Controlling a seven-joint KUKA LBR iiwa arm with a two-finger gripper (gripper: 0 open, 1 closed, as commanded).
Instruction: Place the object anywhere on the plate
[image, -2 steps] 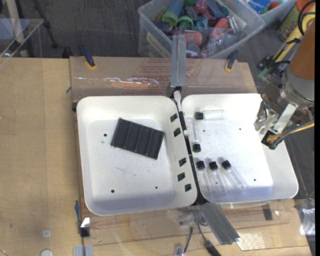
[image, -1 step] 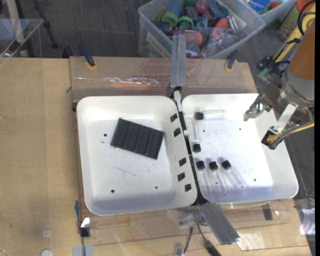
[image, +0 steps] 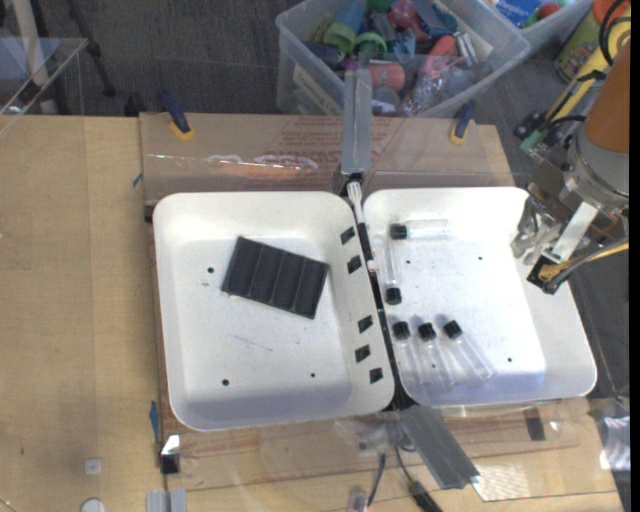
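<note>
I judge the clear plastic vials with black caps (image: 440, 345), lying near the right bin's (image: 560, 340) front edge, light, stiff, slippery, prone to roll | grip across a barrel | dark ribbed rectangular plate (image: 275, 277) in left bin (image: 190, 380) | gripper (image: 545, 250) at right bin's right edge, its grip state unclear to me.

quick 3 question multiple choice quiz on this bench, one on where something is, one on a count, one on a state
1. Where does the dark ribbed rectangular plate lie?
A. left white bin
B. right white bin
C. on the wooden bench

2. How many clear plastic vials with black caps lie in the right white bin?
A. two
B. five
C. nine

3. How do the three vials nearest the camera lie?
A. stacked upright
B. side by side on their sides
C. on the plate

Answers:
1 A, the plate rests on the floor of the left white bin.
2 B, five black caps show.
3 B, they lie flat next to each other, caps pointing away.
</note>
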